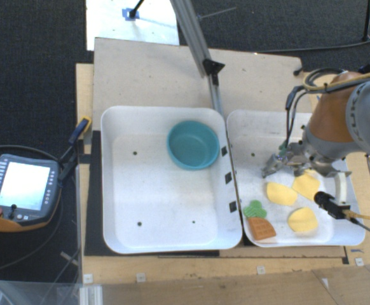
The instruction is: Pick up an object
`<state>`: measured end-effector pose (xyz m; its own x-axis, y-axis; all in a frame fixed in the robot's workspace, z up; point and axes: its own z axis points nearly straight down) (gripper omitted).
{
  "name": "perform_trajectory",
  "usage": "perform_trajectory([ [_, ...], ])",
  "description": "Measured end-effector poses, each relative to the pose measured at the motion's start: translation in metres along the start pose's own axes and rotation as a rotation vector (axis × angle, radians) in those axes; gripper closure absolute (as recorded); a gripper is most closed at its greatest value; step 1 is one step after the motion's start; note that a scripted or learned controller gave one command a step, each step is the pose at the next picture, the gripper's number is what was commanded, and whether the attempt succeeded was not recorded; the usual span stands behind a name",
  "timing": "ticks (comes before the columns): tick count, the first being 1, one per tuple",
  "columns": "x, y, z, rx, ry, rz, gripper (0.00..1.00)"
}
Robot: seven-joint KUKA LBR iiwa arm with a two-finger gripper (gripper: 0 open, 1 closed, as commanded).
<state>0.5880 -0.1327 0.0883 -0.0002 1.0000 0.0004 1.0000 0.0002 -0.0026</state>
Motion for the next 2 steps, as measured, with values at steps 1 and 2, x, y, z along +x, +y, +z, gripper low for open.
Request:
perform_trajectory([
  [1, 0.000, 0.001, -0.013, -0.005, -0.001, 0.000, 1.00],
  [2, 0.007, 0.004, -0.073, -0.008, -0.001, -0.001, 1.00],
])
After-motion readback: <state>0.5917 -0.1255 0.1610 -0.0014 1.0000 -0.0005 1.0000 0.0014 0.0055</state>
